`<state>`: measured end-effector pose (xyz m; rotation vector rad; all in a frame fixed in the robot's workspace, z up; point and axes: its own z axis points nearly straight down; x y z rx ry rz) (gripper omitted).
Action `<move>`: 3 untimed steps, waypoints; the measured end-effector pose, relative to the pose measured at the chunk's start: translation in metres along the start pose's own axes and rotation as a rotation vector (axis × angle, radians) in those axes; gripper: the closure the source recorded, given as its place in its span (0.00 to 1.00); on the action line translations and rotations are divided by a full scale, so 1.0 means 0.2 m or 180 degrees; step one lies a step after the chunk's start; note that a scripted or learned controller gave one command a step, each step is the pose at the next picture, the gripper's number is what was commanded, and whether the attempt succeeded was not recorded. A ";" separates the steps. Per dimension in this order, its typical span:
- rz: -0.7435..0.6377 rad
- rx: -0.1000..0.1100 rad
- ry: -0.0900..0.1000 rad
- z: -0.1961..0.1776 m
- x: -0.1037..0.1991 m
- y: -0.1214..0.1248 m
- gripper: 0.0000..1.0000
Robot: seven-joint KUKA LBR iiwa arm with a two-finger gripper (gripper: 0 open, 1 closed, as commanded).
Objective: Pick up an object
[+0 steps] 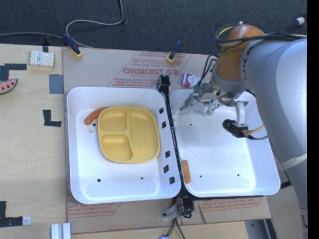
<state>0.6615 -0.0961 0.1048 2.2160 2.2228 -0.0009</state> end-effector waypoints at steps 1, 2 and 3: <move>0.0004 0.0006 0.0002 0.10 0.01 0.03 0.00; 0.0001 0.0001 -0.0001 0.05 0.01 0.04 1.00; 0.0002 0.0001 -0.0002 0.05 0.01 0.04 0.00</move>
